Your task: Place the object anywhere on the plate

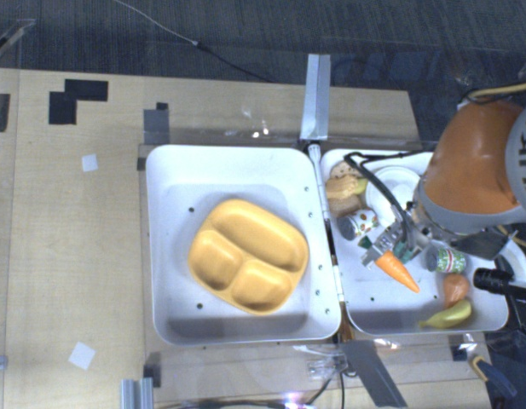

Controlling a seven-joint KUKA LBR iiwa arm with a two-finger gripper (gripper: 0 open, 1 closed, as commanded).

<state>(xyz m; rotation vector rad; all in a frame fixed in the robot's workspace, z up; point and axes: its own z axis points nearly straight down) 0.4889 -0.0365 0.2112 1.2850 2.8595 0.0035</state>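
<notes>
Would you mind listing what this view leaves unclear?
- Hand: small and cluttered by cable; whether it grips the carrot is unreadable.
- Right bin: its far right side is covered by the arm.
- Small can: label too small to read.
- Item at the bin's top left: too blurred to identify.

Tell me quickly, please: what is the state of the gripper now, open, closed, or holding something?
Gripper: cannot be told; it sits low in the right bin at the carrot's top end, and a grasp is not visible.

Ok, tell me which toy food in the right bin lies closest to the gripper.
The orange carrot, lying tilted right at the gripper. The yellow banana rests farther off at the near edge, and the tan piece sits by the divider.
</notes>
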